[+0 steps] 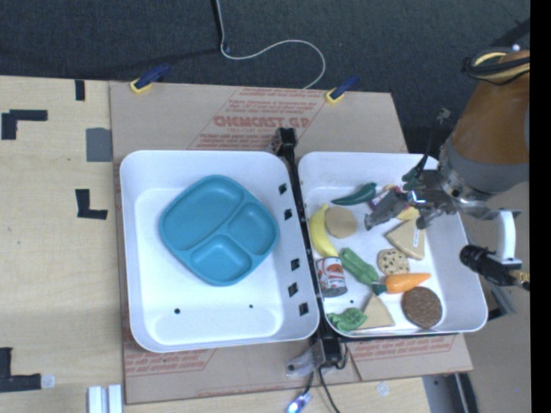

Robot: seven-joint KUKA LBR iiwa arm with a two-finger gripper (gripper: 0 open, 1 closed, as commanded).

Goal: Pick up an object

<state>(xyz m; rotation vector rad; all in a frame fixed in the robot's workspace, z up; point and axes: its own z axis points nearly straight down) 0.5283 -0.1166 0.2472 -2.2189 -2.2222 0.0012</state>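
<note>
The right bin (448, 317) holds several toy foods. A yellow banana (321, 232) lies at its left beside a tan round bun (342, 223). A green chili (354, 195) is near the back. My gripper (389, 207) reaches in from the right and hovers just right of the chili and bun, above a cheese wedge (407, 240). In front of it lie a chip cookie (392, 261), a carrot (405, 281), a brown patty (422, 306), a green pickle (359, 267), a small can (332, 277), a sandwich triangle (377, 313) and a green leaf (347, 320).
The left bin (142, 317) holds a blue divided plate (219, 229). Both bins rest on a cardboard sheet (250, 114). A white cable (258, 54) runs behind it. The arm's grey and orange body (491, 136) stands over the right bin's far right edge.
</note>
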